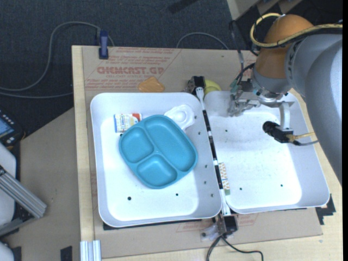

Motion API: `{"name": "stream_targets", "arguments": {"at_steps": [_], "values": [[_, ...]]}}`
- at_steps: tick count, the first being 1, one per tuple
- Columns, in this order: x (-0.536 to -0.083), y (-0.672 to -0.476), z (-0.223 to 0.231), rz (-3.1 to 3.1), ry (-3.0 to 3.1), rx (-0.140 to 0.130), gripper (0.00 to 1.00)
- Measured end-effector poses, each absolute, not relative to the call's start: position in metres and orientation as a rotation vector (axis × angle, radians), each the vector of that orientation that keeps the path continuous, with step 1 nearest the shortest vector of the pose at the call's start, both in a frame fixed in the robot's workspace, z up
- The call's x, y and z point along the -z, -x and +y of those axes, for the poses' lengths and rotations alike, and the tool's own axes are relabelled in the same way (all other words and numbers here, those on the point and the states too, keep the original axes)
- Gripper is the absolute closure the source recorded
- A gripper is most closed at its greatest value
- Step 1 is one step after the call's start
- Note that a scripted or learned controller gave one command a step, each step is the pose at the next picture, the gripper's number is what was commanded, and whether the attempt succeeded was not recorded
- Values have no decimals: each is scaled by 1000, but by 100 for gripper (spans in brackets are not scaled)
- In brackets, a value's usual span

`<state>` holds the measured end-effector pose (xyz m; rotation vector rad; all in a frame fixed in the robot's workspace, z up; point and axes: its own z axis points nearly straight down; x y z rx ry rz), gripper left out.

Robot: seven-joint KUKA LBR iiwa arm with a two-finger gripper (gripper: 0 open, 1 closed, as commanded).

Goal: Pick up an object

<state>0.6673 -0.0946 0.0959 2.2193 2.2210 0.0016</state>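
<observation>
Bins: two, white and shallow, side by side on the table (87,162). Left bin (109,194) carries three things: one blue three-compartment plate (157,151) at its centre, long axis running from upper left to lower right; one small white cup (180,115) touching the plate's upper right edge; one small carton (126,121) just beside its upper left edge. Bare floor lies along this bin's lower and left walls. Right bin (272,178) has a bare floor across its middle and lower half. Gripper (241,103) hangs over the right bin's upper left corner, near the divider; whether its jaws are parted cannot be told. Yellow object (211,86) sits outside the bins, above the divider.
</observation>
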Motion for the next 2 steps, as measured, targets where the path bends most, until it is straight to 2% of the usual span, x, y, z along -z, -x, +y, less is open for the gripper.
{"name": "stream_targets", "arguments": {"at_steps": [1, 2], "values": [[-95, -667, -95, 2222, -2220, 0, 0], [-84, -662, -128, 2219, -2225, 3, 0]]}}
